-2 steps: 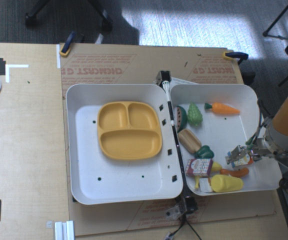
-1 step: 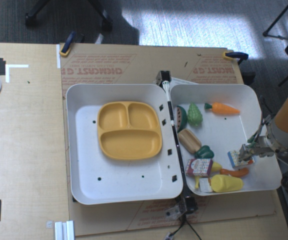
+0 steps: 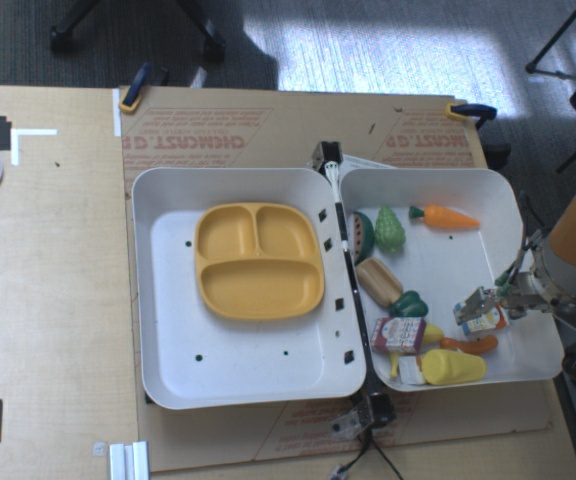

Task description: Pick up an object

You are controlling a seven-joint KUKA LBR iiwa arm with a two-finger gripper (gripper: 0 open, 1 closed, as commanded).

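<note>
Two white bins side by side, left bin [image 3: 158, 298] holding yellow divided plate [image 3: 260, 260], right bin [image 3: 503, 203] holding toy carrot [image 3: 446, 218], green vegetable [image 3: 389, 229], bread roll [image 3: 378, 281], yellow bottle [image 3: 448, 368], gripper [image 3: 480, 313] low at right side, clamped on small carton [image 3: 482, 318].

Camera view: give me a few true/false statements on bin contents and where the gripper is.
1. The yellow divided plate lies in the left bin. True.
2. The carrot lies on the plate. False: it lies in the right bin, near its far wall.
3. The gripper is over the left bin. False: it is over the right bin's right side.
4. The yellow squash lies near the right bin's front wall. True.
5. The plate carries food. False: its compartments are bare.
</note>
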